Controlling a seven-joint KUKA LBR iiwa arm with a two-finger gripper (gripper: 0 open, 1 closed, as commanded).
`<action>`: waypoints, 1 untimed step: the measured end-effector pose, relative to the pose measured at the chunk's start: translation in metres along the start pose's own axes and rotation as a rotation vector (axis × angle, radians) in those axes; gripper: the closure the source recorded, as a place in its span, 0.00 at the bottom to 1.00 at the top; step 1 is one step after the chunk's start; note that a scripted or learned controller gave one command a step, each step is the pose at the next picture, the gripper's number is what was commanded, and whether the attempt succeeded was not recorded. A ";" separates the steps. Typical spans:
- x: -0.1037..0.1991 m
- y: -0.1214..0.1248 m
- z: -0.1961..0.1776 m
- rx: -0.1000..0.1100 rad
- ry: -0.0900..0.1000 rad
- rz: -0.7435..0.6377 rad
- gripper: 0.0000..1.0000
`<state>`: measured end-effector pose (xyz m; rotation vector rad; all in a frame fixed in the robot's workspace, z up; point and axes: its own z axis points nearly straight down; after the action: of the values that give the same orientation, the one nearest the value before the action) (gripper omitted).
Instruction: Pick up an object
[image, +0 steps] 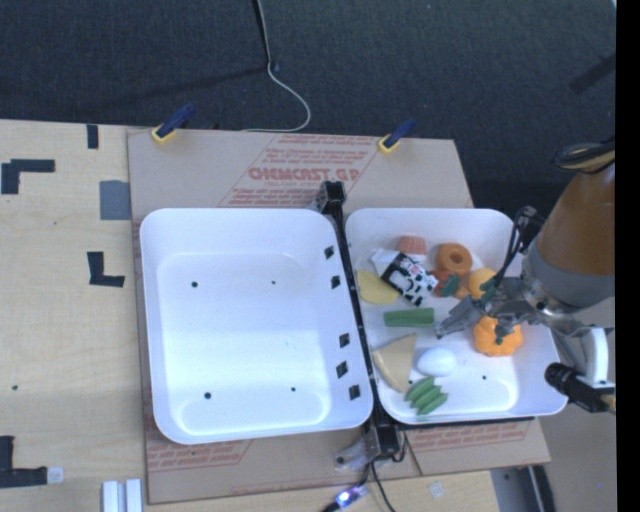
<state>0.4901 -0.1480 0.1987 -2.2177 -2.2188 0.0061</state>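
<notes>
The right white bin (500, 400) holds several toy foods. My gripper (487, 314) hangs low over its right side, directly above an orange pumpkin-like toy (498, 340) whose top it partly hides. Just left of the gripper lie a green stick-shaped piece (408, 318) and a white egg (435, 361). A black-and-white toy (410, 278), an orange ring (454, 258) and a yellow piece (482, 281) sit farther back. Nothing can be seen lifted off the bin floor.
The left white bin (240, 320) adjoins the right one along a black-clipped divider (345, 300). Also in the right bin are a pale wedge (395, 360), green pods (428, 396), a yellow slice (375, 290) and a pink piece (412, 244). The arm's orange band (585, 220) rises at right.
</notes>
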 end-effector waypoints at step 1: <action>0.058 0.049 0.097 0.005 0.004 -0.006 0.00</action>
<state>0.5383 -0.0903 0.1014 -2.2063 -2.2211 0.0082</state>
